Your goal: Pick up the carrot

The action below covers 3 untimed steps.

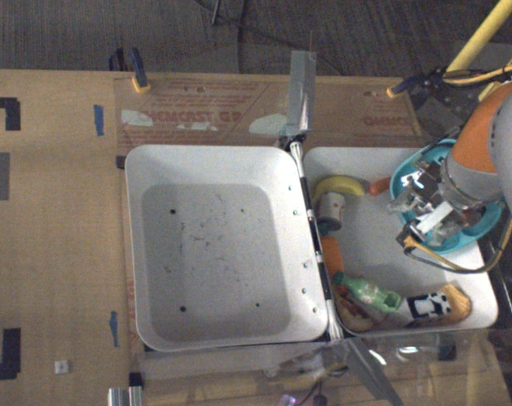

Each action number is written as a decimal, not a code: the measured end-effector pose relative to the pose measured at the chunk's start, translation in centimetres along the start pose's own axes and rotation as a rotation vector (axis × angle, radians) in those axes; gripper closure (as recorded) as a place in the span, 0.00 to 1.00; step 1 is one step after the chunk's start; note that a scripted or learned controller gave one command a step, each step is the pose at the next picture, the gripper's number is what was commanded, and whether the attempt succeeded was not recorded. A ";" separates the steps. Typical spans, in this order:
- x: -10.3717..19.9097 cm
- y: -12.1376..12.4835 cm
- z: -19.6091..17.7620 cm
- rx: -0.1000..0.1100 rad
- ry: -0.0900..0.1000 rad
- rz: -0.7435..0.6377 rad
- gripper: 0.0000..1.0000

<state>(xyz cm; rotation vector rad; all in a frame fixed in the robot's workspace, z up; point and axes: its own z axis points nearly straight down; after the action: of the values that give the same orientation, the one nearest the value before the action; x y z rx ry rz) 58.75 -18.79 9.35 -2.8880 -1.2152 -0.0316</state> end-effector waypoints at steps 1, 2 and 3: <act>2.7 3.0 0.5 0.023 -0.005 0.123 0.00; 3.0 2.9 -0.5 0.023 -0.009 0.115 1.00; 3.4 2.7 -1.5 0.026 -0.010 0.108 1.00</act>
<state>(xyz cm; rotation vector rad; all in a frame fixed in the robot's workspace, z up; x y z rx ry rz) 63.00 -18.31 10.90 -2.9292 -1.0502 -0.0008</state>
